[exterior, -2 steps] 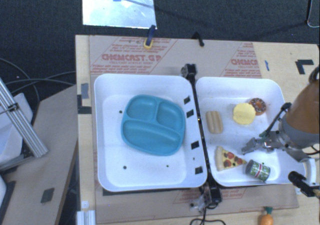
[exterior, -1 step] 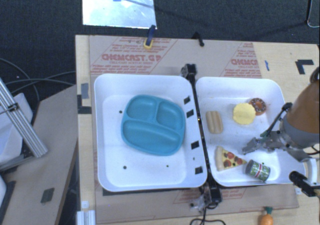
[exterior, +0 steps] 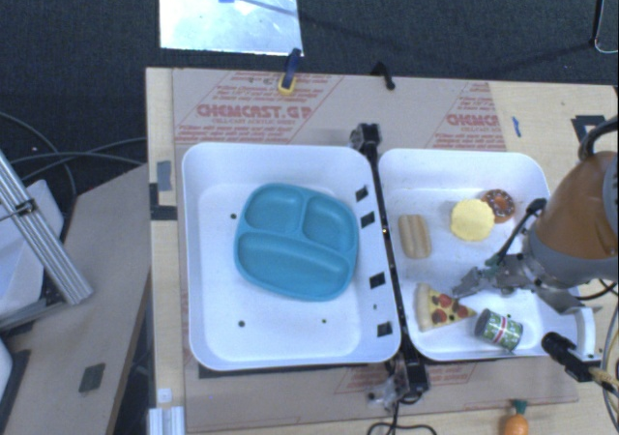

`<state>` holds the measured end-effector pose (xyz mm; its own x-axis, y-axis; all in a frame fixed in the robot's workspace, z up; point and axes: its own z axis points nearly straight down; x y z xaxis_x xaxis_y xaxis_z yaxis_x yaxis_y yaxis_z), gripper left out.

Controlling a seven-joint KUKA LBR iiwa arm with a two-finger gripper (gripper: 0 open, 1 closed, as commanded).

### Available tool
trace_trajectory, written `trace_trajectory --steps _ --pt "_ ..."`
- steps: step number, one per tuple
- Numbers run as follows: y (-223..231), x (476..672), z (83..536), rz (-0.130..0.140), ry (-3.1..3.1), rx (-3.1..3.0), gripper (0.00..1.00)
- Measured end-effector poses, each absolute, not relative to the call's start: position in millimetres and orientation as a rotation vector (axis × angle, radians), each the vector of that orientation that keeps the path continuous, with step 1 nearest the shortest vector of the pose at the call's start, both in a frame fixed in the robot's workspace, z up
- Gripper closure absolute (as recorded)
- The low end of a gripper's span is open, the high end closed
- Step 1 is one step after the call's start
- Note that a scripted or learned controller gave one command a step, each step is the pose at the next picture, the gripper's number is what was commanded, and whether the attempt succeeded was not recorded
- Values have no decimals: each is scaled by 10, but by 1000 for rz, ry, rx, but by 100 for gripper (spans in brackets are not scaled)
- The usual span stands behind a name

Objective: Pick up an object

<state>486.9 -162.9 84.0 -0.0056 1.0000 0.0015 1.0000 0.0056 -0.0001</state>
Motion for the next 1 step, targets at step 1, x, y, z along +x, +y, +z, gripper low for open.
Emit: trace_trajectory --steps 1 --pt "-1827 4867 844 -1 -2223 -2223 0"
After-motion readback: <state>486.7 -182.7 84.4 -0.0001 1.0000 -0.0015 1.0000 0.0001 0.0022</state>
